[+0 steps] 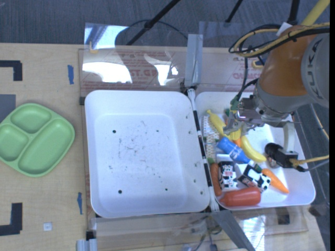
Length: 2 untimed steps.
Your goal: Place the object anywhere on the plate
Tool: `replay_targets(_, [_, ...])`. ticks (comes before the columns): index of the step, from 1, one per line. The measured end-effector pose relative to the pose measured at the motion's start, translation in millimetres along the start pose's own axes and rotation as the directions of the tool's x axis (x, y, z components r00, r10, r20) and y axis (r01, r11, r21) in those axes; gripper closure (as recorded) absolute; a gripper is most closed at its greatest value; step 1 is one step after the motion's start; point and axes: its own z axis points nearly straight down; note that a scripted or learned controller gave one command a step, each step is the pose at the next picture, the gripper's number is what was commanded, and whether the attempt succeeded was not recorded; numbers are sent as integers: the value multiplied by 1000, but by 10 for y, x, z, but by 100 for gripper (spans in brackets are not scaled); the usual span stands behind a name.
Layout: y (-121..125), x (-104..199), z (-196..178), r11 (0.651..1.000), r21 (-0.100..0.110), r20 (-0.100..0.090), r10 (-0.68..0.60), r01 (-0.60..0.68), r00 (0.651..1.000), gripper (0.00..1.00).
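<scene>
A green divided plate [34,138] lies on the wooden bench at the far left, outside both bins. My gripper [234,123] hangs low over the back part of the right bin [306,190], right above a yellow banana-like piece [215,122]. Close in front of it lie a blue bottle [231,149] and a second yellow banana [252,149]. The wrist body hides whatever may sit between the fingertips.
Toward the right bin's front lie a red sausage-like piece [241,196], an orange carrot [277,182] and two black-and-white toys [227,174]. The left bin [99,106] with its scuffed white floor stands between the right bin and the plate.
</scene>
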Motion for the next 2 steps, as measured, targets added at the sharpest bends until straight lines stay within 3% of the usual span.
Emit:
replay_targets(1, [-220,372,-579,997,-3,1,-79,79,997,100])
replay_targets(2, [-210,375,-683,997,-6,0,-78,78,997,100])
